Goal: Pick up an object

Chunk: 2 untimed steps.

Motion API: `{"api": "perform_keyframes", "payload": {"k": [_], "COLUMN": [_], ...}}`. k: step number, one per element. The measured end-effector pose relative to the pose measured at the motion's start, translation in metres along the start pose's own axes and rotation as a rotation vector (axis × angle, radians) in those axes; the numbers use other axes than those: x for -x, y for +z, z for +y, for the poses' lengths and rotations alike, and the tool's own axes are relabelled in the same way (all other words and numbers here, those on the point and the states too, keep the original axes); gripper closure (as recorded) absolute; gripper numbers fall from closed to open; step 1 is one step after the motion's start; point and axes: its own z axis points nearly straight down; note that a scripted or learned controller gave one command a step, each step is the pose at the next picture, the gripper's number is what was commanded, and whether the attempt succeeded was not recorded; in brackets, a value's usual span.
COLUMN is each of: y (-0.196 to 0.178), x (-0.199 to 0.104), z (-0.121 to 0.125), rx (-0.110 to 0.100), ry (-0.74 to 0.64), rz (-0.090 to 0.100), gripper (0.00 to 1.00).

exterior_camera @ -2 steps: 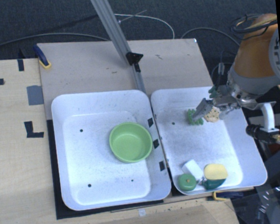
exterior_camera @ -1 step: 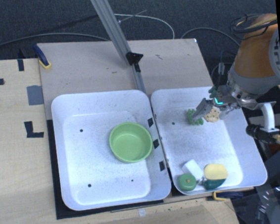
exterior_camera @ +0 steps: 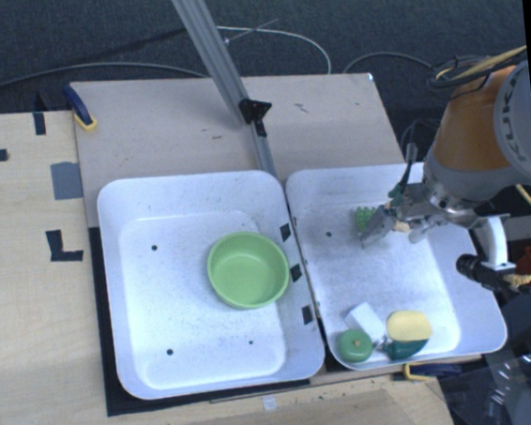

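My gripper (exterior_camera: 392, 230) hangs over the right bin (exterior_camera: 340, 204), its fingers spread apart with nothing between them. A small green spiky object (exterior_camera: 367, 214) lies just to the left of the fingertips, close to one finger. At the bin's front edge sit a green round piece (exterior_camera: 356, 344), a white block (exterior_camera: 364, 319), a yellow rounded object (exterior_camera: 408, 325) and a dark green piece (exterior_camera: 407, 347). A light green bowl (exterior_camera: 247, 270) rests in the left bin (exterior_camera: 149, 266).
A grey metal pole (exterior_camera: 219, 56) slants down to the seam between the bins. Cables trail across the dark floor behind the bench. Black tape marks and a blue-yellow clamp (exterior_camera: 80, 107) lie on the wooden surface at left.
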Motion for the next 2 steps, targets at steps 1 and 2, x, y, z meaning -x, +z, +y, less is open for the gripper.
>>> {"api": "perform_keyframes", "payload": {"k": [1,2], "y": [0.05,0.085], "x": [-0.01,-0.01], "z": [-0.003,-0.003], "rx": [-0.001,0.006], "ry": [-0.001,-0.001], "rz": [0.001,-0.002], "gripper": [0.0,0.0]}}
